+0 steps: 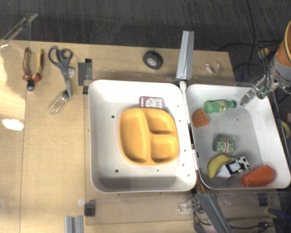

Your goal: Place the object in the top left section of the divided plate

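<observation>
While the end effector (250, 95) hangs by the green bottle (219, 106), its grip undiscernible, the bottle could be nudged aside, leaving the divided plate (148, 134) unfilled.

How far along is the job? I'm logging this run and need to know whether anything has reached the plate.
Nothing looks done yet: the yellow divided plate in the left bin holds no object. In hand: the gripper is at the right bin's upper edge, beside the green bottle. Left: pick an object and set it in the plate's top left section.
</observation>
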You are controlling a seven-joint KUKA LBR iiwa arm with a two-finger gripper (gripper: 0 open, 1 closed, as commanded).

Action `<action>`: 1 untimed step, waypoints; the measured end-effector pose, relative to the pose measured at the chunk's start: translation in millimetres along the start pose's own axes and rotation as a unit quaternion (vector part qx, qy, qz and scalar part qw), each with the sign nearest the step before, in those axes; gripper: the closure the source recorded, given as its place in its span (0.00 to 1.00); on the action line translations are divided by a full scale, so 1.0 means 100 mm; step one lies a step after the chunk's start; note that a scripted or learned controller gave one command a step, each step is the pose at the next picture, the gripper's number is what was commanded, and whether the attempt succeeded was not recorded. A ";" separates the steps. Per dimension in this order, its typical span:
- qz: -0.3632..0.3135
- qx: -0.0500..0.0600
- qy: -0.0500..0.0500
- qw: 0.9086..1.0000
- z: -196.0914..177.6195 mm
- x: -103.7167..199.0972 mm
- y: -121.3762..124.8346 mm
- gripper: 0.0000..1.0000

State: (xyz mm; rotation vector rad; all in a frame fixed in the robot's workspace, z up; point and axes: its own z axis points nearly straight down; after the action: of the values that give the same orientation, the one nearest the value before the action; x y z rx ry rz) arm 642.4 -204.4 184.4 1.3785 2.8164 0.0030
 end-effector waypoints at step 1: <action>-0.019 -0.001 -0.001 1.000 -0.55 -0.08 0.10 1.00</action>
State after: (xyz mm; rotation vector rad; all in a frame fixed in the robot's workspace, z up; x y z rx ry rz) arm 654.5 -204.7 239.0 1.3241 2.8386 0.0041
